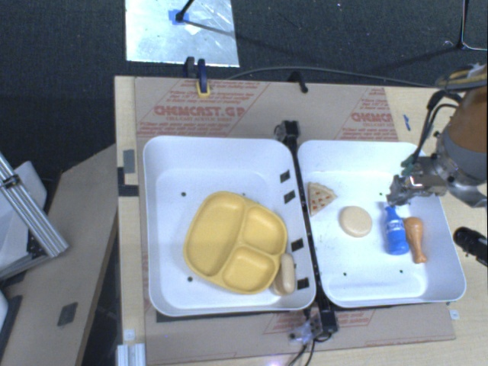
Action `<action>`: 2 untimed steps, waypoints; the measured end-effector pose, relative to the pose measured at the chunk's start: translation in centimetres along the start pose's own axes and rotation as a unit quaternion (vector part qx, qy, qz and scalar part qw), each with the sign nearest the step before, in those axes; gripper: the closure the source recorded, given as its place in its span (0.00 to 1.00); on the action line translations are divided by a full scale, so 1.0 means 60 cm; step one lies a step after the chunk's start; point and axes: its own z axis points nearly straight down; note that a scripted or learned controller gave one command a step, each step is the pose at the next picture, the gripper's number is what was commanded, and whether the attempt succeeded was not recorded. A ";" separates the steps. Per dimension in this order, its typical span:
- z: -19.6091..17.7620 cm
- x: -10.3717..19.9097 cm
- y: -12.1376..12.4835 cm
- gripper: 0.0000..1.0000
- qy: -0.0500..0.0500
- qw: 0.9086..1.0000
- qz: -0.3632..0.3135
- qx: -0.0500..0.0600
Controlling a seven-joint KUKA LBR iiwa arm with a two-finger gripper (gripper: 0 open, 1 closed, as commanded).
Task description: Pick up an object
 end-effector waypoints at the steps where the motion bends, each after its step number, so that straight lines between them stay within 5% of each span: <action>1: -0.004 0.085 -0.004 1.00 0.002 1.000 -0.002 0.003; 2: 0.026 0.166 0.005 1.00 0.002 1.000 -0.002 0.004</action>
